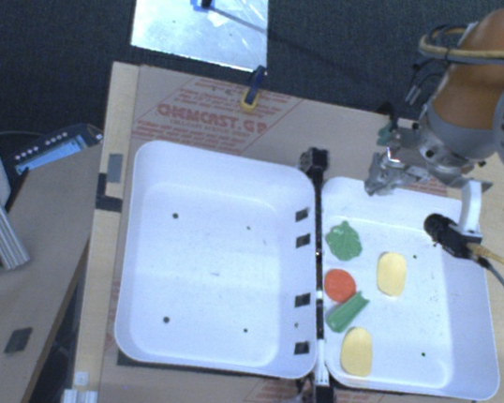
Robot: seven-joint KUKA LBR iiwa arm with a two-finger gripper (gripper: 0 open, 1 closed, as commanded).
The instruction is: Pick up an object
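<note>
The gripper [383, 181] hangs over the far edge of the right bin [470, 321], near that bin's far-left corner, with nothing seen between its fingers. Whether those fingers stand spread or pressed together cannot be told at this slant.

All candidate objects lie in the right bin, grouped toward its left wall. The green leafy piece [344, 241] lies farthest back and closest to the gripper. Toward the near edge follow the red round piece [340, 283] and the green elongated piece [346, 311], which appear to touch. The upper yellow piece [391, 273] lies nearer the bin's middle; the lower yellow piece [357, 351] lies close to the near edge. The left bin [215, 256] carries no objects.

Judgement: the task stands at the approach step, with no object taken. The next move calls for travel toward the near edge over a chosen piece, then a descent. The upper yellow piece lies apart from its neighbours and looks the cleaner target.
</note>
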